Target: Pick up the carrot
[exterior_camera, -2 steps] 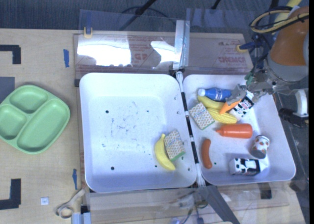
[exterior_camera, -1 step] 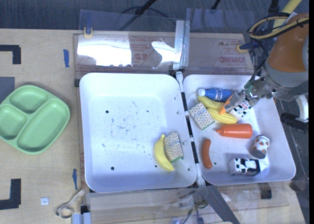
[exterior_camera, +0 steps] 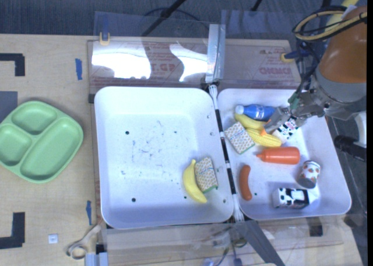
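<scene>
Orange carrot (exterior_camera: 281, 155) lying free in right bin (exterior_camera: 335, 160), end effector (exterior_camera: 284, 121) above it, opening indiscernible

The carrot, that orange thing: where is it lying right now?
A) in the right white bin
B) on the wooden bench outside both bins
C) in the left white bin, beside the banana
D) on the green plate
A: the carrot lies on the floor of the right bin, below the gripper.
</scene>
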Controlling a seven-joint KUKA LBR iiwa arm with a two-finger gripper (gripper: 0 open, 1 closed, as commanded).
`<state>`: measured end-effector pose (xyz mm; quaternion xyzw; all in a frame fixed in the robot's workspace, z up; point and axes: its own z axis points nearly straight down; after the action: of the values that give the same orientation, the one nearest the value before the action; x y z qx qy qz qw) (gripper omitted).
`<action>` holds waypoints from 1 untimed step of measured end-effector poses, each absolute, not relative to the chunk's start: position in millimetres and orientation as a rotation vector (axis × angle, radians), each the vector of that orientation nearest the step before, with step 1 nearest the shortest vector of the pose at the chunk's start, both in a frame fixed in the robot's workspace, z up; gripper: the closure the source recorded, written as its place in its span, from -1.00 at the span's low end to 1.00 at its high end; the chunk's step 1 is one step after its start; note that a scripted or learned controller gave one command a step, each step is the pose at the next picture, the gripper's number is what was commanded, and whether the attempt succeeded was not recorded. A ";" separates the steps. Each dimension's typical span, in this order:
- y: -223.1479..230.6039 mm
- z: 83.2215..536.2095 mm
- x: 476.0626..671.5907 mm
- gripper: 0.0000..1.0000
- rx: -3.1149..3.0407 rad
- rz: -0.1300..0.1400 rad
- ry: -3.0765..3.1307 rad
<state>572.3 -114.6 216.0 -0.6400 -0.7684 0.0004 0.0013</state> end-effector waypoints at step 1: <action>-114.8 216.0 572.2 -1.00 -2.009 0.002 -2.412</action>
<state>572.2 -114.8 216.0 -0.6401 -0.7683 0.0005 0.0013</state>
